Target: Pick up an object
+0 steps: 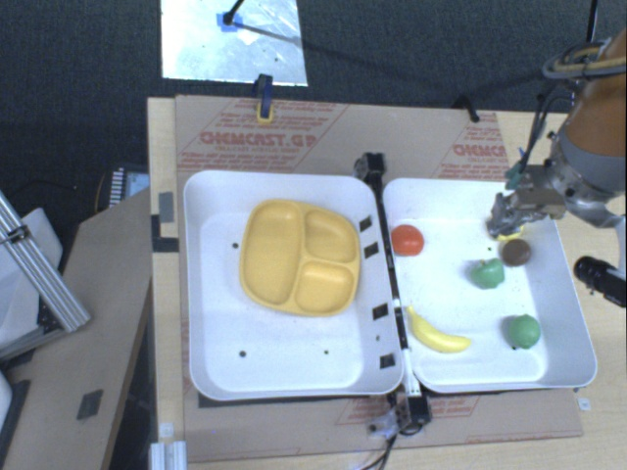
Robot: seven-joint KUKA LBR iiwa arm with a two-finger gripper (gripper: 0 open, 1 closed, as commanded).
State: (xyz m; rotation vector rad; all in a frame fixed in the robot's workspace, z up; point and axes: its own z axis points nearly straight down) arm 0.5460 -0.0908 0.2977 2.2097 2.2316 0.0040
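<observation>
My tool (509,221) hangs over the far side of the right bin (563,375); how far it is open I cannot tell, nor whether it has hold of anything. A small brown object (515,253) lies just beside it, near 1 green piece (487,274). I judge it light, hard and rounded, likely to slip, so I would pinch across its middle.

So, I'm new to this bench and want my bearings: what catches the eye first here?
The yellow divided plate in the left bin stands out most. Next, bright items dot the right bin: a red ball, a banana and two green pieces. The gripper hangs over that bin's far right side.
</observation>
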